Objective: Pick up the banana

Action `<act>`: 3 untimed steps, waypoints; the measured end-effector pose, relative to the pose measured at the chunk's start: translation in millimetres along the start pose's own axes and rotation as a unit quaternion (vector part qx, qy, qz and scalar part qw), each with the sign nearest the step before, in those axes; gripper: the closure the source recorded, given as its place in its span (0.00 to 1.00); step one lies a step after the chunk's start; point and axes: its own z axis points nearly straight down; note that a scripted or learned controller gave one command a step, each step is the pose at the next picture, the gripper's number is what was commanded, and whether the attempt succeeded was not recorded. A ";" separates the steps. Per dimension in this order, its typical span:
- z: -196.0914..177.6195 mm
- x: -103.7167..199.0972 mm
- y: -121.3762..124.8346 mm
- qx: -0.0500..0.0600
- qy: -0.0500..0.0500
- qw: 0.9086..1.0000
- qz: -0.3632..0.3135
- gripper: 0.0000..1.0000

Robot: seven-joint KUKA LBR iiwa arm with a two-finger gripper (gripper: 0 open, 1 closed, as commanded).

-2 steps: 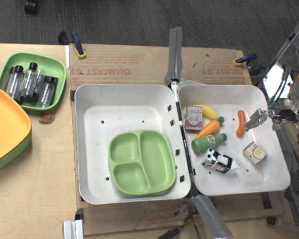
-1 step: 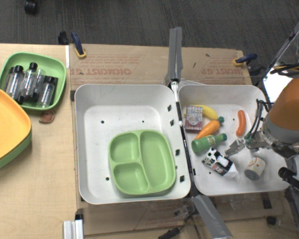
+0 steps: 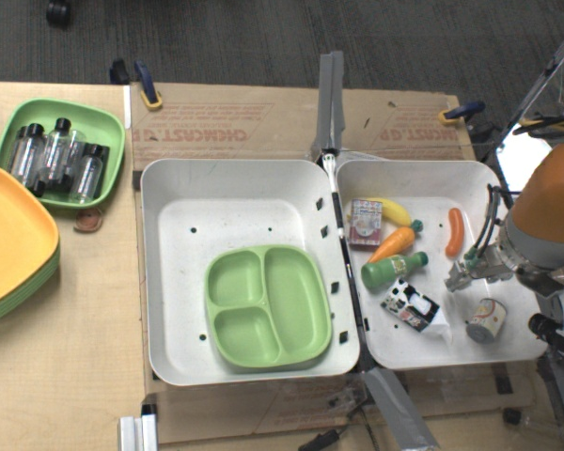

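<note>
Bins, two of them, sit side by side on the bench as the overhead camera looks down: the left bin [image 3: 169, 252] holds one green three-compartment tray [image 3: 266, 304], and the right bin [image 3: 404, 172] holds seven small items. One banana [image 3: 396, 212] lies in the right bin's far left part, its long axis running from upper left to lower right, the dark tip pointing toward the bin's middle. One pink packet [image 3: 365, 222] touches the banana's left end, and one carrot [image 3: 392, 244] lies just below it, slanted the opposite way. One green bottle [image 3: 392, 269] rests below the carrot, one black-and-white pack [image 3: 413, 307] nearer the front, one sausage [image 3: 454, 232] upright to the right, and one small tin [image 3: 486, 319] at the front right. The gripper [image 3: 467, 275] hangs low over the bin's right side, well apart from the banana, holding nothing visible; whether it is open or closed cannot be told. On the table at left stand one green dish of four small bottles [image 3: 59, 153] and a stack of orange plates [image 3: 14, 242]
</note>
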 end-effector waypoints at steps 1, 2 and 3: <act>-81.2 -10.1 98.9 -0.001 -0.001 1.000 -0.009 1.00; -174.1 24.0 135.4 -0.001 -0.002 0.988 -0.152 1.00; -174.4 -2.6 153.0 -0.001 -0.002 0.987 -0.158 1.00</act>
